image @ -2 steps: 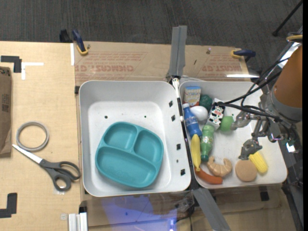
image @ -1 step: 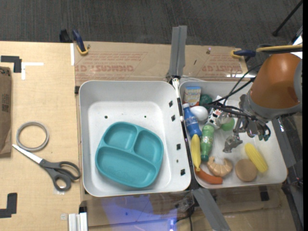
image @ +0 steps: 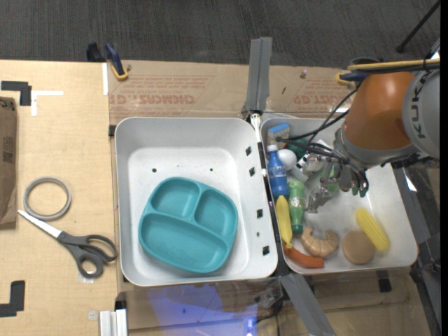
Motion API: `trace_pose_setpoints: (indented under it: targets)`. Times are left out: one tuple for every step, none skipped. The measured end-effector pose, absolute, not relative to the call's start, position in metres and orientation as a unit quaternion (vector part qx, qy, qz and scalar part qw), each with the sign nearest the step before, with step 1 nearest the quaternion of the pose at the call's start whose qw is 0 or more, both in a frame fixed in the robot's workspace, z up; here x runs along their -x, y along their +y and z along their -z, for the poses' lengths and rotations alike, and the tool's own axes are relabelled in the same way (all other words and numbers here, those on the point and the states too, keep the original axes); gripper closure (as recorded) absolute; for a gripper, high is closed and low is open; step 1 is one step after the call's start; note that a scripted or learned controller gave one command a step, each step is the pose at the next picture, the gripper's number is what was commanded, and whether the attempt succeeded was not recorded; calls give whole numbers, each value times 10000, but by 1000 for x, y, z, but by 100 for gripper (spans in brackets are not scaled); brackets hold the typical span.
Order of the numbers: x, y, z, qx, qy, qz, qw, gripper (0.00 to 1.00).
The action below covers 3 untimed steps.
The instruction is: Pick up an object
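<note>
- Gripper (image: pixel 318 187) hovers low in the right bin (image: pixel 392 257), just right of the green bottle (image: pixel 297 203); its opening I cannot tell.
- Best bet: drop straight, centre on the bottle, avoid the banana (image: pixel 283 219) on its far side.

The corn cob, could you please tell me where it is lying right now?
The corn cob lies in the right bin, near its right wall, just above and right of the round tan piece.
</note>
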State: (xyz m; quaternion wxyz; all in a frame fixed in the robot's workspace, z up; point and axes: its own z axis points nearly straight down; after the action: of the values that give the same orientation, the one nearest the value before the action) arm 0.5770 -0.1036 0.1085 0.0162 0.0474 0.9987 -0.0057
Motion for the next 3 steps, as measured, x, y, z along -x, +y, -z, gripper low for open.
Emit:
trace_pose_setpoints:
  targets:
    - [-624, -140, -109, -50, 9998, 24, 176, 0]
    - [-595, -116, -93, -372, 9993, 1, 28, 0]
    - [-549, -203, -93, -509, 9987, 3, 16, 0]
